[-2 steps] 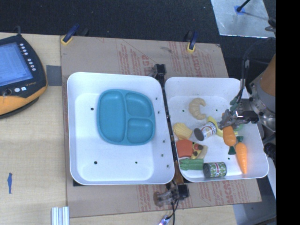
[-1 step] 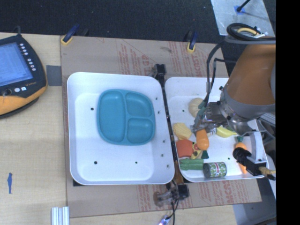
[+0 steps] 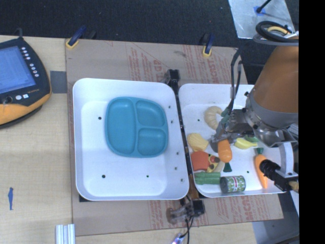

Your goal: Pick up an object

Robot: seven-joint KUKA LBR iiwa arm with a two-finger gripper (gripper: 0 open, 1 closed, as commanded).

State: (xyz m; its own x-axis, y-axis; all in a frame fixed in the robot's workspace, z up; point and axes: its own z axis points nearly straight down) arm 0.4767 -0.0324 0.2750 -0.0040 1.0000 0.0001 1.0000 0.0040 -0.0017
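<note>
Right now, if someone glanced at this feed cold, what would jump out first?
Probably the blue divided plate, alone in the middle of the left bin. Next, the arm's orange band looming over the right bin, with the gripper low among a heap of toy food: an orange carrot-like piece just below it, a green can near the front wall.

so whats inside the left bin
A blue divided plate lies flat on the left bin floor, its three compartments bare. Whatever sits beneath the plate is covered.

One fixed camera above the bench point(image 3: 40, 156), angled down over both white bins point(image 3: 81, 136), arm point(image 3: 277, 85) from the right.
</note>
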